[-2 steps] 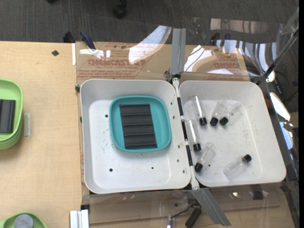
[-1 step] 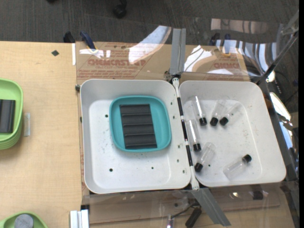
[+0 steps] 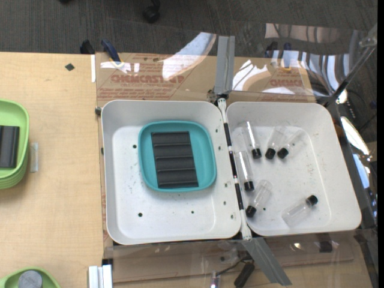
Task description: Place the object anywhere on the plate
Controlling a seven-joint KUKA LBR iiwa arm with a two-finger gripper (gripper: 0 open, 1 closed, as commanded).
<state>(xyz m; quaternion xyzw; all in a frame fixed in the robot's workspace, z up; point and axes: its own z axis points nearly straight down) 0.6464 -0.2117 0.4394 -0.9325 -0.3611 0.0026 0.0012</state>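
Camera view: the teal plate (image 3: 177, 156) sits mid-left bin (image 3: 120, 221), carrying a black ribbed insert (image 3: 174, 158), ready to receive an item. The clear black-capped vials (image 3: 278, 144) lie scattered across the right bin (image 3: 336, 215), several along its left wall, awaiting pickup. The gripper's state cannot be told here.

Teal square plate (image 3: 177, 155) with dark ribbed insert in left bin, six clear black-capped vials (image 3: 252, 140) scattered flat in right bin
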